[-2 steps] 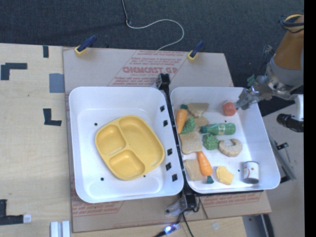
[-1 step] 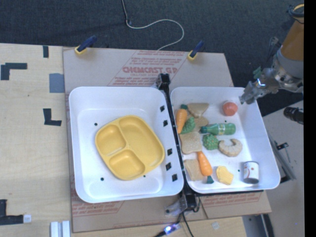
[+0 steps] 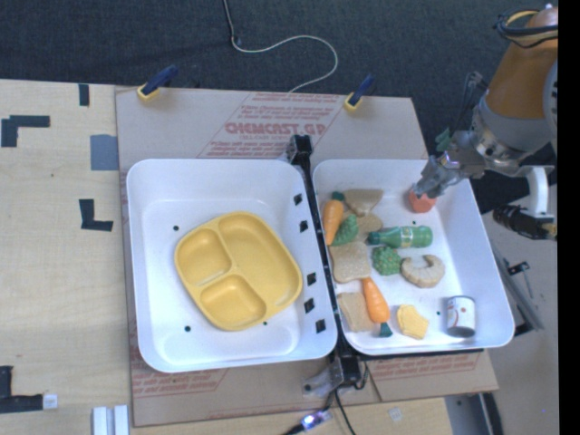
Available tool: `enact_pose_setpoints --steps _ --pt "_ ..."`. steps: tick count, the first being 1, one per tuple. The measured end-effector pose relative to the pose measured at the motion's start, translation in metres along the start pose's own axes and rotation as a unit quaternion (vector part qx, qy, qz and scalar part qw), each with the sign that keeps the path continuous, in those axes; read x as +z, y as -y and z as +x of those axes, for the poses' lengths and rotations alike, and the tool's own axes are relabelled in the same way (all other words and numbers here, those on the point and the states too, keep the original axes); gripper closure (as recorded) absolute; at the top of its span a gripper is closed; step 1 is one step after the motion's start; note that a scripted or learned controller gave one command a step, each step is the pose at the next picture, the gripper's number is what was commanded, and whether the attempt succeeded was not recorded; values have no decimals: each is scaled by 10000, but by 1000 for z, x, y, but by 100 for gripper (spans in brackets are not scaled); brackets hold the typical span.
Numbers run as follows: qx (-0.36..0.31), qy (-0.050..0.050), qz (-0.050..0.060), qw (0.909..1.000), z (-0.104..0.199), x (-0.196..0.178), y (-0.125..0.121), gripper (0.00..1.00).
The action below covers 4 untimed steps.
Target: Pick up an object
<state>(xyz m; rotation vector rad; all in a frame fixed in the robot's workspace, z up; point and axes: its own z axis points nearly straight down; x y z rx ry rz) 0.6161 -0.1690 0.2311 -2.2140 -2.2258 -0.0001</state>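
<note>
My gripper [image 3: 430,187] hangs at the far right corner of the right bin [image 3: 489,270], right above a small red-orange round object [image 3: 420,202], and seems to touch its top. The right bin holds several toy foods: a carrot [image 3: 333,220], a green bottle [image 3: 404,236], a broccoli piece [image 3: 387,261], bread slices [image 3: 350,262], a tan mushroom-like piece [image 3: 423,271], a second carrot [image 3: 374,300], a yellow cheese wedge [image 3: 412,321] and a small silver can [image 3: 460,315].
The left bin [image 3: 154,243] holds a yellow divided plate [image 3: 237,270]. A black divider [image 3: 313,234] with clips runs between the bins. Both bins rest on cardboard [image 3: 263,130] held by blue and yellow clamps. A white cable [image 3: 290,43] loops at the back.
</note>
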Motion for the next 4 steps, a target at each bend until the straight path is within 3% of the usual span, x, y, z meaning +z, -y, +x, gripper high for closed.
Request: enact_pose_setpoints --steps 3,4 --pt "-8 -1 6 10000 172 17 13 100" --pt "14 7 3 10000 176 16 11 100"
